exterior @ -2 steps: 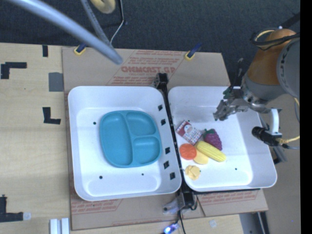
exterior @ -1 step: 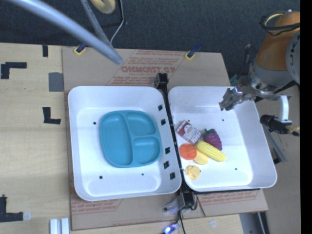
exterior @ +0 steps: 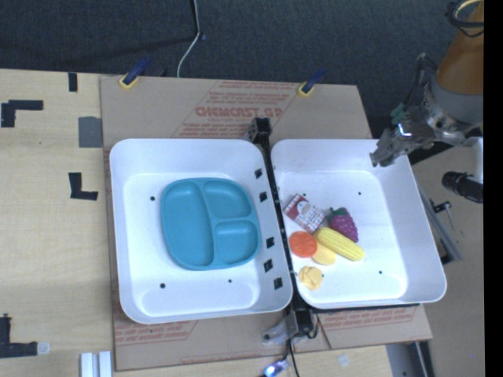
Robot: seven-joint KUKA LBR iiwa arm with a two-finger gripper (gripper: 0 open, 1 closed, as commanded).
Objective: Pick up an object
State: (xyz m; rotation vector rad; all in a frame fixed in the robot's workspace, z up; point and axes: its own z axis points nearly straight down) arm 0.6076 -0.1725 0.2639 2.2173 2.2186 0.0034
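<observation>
A pale wooden worktop (exterior: pixel 47 234) carries black tape marks (exterior: pixel 78 185) left of a brown cardboard sheet (exterior: pixel 228 108) printed with red lettering. Behind the cardboard sheet lies dark blue-grey carpet (exterior: pixel 299 22), crossed by a thin white cable (exterior: pixel 189 49). Blue-and-yellow clamps (exterior: pixel 135 72) grip the cardboard sheet's far edge. Light falls evenly, without hard shadows.

A pale wood-grain counter (exterior: pixel 47 234) fills the left and middle of the frame. A brown cardboard sheet (exterior: pixel 228 108) with red lettering lies flat on it, and two white bins, left bin (exterior: pixel 130 171) and right bin (exterior: pixel 413 234), sit side by side, touching, on that sheet.
</observation>
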